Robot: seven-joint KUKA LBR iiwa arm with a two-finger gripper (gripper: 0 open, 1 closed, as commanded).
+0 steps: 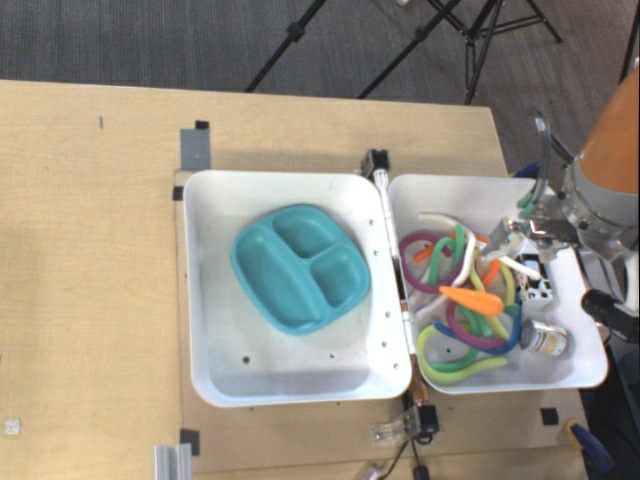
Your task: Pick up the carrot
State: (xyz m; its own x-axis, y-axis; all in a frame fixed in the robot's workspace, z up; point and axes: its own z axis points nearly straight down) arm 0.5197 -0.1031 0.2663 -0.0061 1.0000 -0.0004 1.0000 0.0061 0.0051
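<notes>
My claw (512, 236), its spread impossible to judge from here, hangs just above and right of the carrot (472, 299), a light, stiff, likely slick toy resting atop coiled tubes (460, 343), best pinched across its thick middle.

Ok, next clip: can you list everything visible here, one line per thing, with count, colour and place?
bins: two, white, side by side on the bench
divided plate: one, teal, three compartments, in the left bin
carrot: one, orange, on top of the pile in the right bin
flexible tubes: several, green, purple, blue, orange, tangled in the right bin
small can: one, silvery, right bin's near right corner
gripper: one, metal, over the right bin's far right part
</notes>
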